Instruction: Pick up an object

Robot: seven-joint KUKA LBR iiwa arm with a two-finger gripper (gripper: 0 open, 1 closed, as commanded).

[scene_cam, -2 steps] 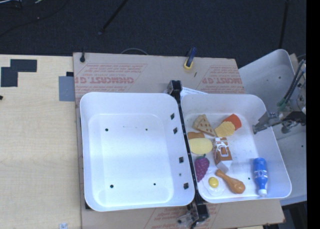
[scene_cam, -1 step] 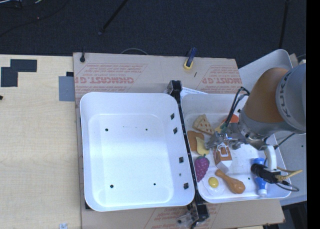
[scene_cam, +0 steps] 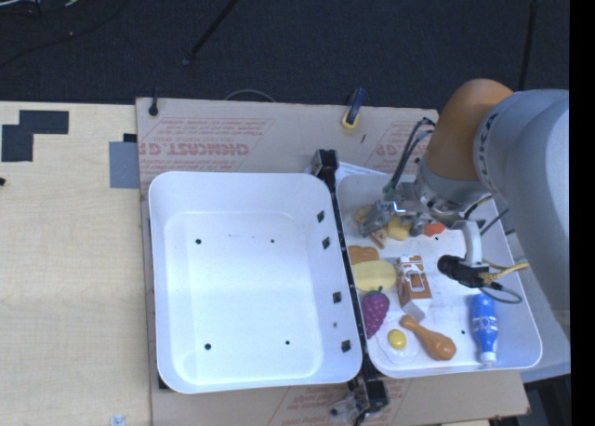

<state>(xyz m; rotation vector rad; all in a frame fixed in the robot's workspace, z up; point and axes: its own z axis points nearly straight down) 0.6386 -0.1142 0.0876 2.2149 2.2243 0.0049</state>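
The arm [scene_cam: 521,164] hangs over the right bin [scene_cam: 521,345], its gripper [scene_cam: 395,215] low among the toys, jaws' state unclear, so nothing looks lifted yet.

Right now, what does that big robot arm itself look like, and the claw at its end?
The arm is thick, rounded and pale grey, with an orange band above the wrist. Thin dark cables run down beside it to a small metallic claw with dark parts, too blurred for finer detail.
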